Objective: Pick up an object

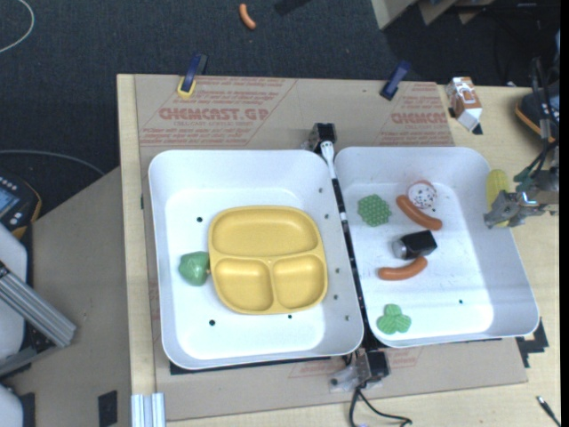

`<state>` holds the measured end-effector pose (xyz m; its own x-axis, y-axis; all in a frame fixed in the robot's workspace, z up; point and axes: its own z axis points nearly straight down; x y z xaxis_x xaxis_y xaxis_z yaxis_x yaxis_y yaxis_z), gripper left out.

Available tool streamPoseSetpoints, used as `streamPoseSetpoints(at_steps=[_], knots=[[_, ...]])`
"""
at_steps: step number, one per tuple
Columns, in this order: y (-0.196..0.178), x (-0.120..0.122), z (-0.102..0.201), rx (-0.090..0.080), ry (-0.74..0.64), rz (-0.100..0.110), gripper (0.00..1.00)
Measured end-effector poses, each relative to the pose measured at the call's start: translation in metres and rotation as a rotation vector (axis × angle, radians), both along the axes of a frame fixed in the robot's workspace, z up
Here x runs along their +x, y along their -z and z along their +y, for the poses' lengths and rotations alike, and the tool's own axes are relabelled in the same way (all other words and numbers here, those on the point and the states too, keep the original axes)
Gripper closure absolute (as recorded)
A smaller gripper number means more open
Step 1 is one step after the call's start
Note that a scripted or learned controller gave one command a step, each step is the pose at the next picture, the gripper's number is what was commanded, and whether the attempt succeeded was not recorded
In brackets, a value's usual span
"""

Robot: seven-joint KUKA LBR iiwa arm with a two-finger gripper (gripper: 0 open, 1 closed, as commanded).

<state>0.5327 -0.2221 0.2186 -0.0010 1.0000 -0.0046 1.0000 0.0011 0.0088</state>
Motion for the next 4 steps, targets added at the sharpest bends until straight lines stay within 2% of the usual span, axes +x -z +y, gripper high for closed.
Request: streamPoseSetpoints(at_steps=[1, 3, 4], knots=[[-0.007, 0.001, 0.0, 0.002, 0.0, 0.005, 1.0], [0.008, 0.056, 0.094, 0.005, -0.005, 0.005, 1.0], [0.004, 0.08, 0.155, 0.006, -0.007, 0.004, 1.0]])
